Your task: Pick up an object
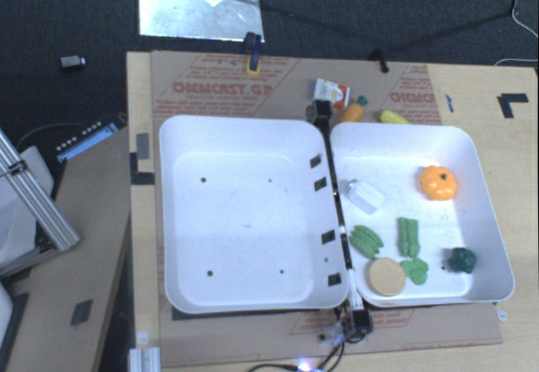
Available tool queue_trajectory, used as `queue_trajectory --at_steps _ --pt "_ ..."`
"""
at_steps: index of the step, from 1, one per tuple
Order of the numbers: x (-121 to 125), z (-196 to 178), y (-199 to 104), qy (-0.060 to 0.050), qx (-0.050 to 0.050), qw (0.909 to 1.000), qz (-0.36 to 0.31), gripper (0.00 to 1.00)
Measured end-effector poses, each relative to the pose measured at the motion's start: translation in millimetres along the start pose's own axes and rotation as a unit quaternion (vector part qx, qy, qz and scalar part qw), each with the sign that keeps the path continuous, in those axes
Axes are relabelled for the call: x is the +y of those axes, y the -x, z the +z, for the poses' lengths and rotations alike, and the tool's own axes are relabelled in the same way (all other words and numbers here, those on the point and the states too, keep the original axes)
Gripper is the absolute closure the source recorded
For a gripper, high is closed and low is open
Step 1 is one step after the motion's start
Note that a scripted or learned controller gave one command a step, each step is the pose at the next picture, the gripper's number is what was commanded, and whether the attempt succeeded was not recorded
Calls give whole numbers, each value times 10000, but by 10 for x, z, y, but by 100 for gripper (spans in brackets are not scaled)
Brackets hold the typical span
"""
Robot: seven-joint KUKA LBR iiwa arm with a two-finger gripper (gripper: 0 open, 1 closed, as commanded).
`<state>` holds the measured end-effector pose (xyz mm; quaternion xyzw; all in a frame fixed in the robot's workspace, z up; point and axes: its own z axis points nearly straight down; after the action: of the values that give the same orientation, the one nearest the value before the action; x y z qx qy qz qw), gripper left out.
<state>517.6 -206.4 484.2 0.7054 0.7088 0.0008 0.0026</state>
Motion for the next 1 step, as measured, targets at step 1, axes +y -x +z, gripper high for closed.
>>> queue_trajectory --at_steps 1 --pt "-225 -145 2 1 1 10000 17 100"
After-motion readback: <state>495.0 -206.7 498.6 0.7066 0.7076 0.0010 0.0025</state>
